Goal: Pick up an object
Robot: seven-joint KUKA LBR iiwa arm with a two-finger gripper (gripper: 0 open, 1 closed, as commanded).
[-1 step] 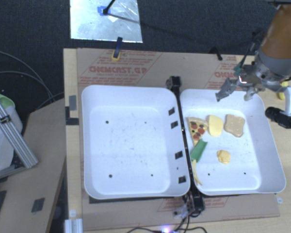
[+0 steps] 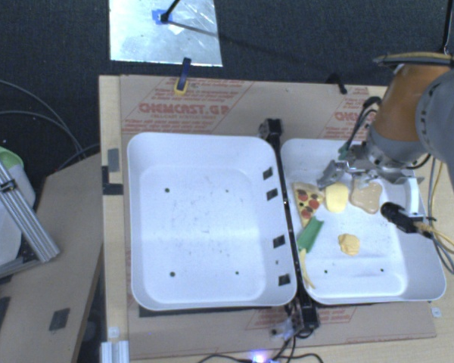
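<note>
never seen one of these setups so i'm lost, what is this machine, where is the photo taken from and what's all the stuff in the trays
This is one photo from a camera fixed above a bench, looking down at a slant. The grey and orange shape on the right is a robot arm. At its tip is the gripper, the tool it uses to pick things up.

Two shallow white bins sit side by side on the bench: the left bin and the right bin. The gripper is over the right bin, which holds small toy-like pieces: a pizza slice, a round yellow piece, a beige piece, a green piece and a small yellow lump.

The photo does not show the gripper holding any of them.
</note>
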